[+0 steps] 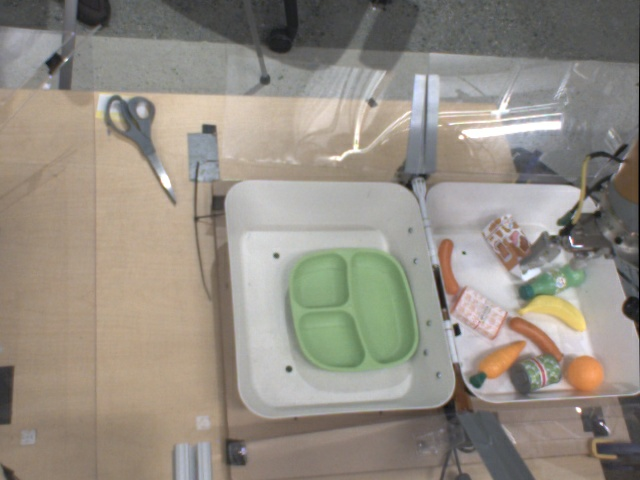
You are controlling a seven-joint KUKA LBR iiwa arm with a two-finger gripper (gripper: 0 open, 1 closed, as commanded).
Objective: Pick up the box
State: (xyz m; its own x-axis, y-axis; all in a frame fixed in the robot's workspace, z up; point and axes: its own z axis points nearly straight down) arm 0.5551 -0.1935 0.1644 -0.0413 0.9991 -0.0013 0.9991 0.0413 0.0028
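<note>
A small pink-and-white box [480, 312] lies flat in the right bin [470, 208], near its left wall. A second red-and-white carton [505, 240] lies farther back. My gripper [545, 255] reaches in from the right and hangs low just right of that carton and above a green toy vegetable [553, 282]. It is well apart from the pink box. Whether anything is held is hidden by the gripper body.
The right bin also holds a red sausage [447, 266], a banana [556, 312], a second sausage [536, 336], a carrot [497, 361], a can [535, 373] and an orange [585, 373]. A green divided plate [352, 308] lies in the left bin [250, 268]. Scissors [140, 140] lie on the bench.
</note>
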